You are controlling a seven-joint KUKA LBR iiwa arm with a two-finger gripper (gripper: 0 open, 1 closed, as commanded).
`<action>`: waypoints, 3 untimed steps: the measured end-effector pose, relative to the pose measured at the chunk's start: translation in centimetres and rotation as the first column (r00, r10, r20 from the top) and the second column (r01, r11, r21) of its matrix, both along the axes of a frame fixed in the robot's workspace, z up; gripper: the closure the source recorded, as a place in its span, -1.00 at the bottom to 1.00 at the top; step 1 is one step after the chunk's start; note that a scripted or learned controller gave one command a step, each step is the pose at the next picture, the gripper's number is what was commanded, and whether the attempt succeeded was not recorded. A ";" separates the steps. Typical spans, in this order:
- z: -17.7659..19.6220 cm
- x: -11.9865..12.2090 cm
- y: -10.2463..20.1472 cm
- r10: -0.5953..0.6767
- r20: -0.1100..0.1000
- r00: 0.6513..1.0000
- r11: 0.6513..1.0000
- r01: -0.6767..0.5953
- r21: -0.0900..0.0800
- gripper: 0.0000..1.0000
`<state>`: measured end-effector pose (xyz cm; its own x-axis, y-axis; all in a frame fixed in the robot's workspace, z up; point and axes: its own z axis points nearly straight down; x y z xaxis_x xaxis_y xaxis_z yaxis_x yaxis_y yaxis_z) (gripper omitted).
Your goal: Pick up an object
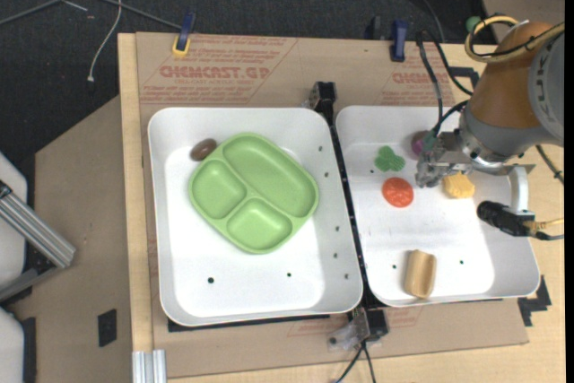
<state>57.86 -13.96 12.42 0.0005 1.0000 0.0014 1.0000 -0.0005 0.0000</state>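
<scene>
- Two shallow white bins sit side by side on a cardboard-covered bench point(224, 72), the left bin point(179, 282) and the right bin point(466, 282) meeting at a dark seam down the middle.
- A green divided tray point(254, 191) lies tilted in the left bin, with a small brown object point(204, 149) touching its upper-left edge.
- The grey arm point(516, 94) reaches in from the right, its orange band point(502, 108) above the wrist covering the upper right part of the right bin.
- The claw point(431, 168) hangs over the upper middle of the right bin; the view is too coarse to tell whether it is apart or together, and nothing can be seen held in it.
- A red ball point(398, 192) lies just below and left of the claw, apart from it.
- A green leafy piece point(388, 160) sits left of the claw, near the ball.
- A yellow lump point(459, 186) rests just right of the claw, partly under the wrist.
- A small purple thing point(419, 142), possibly a toy fruit, peeks out at the claw's upper-left side.
- A tan cylinder point(419, 273) lies near the front edge of the right bin, well apart from the claw.
</scene>
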 end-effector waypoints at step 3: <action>10.4 1.7 4.3 0.006 0.003 1.000 1.000 -0.006 0.000 1.00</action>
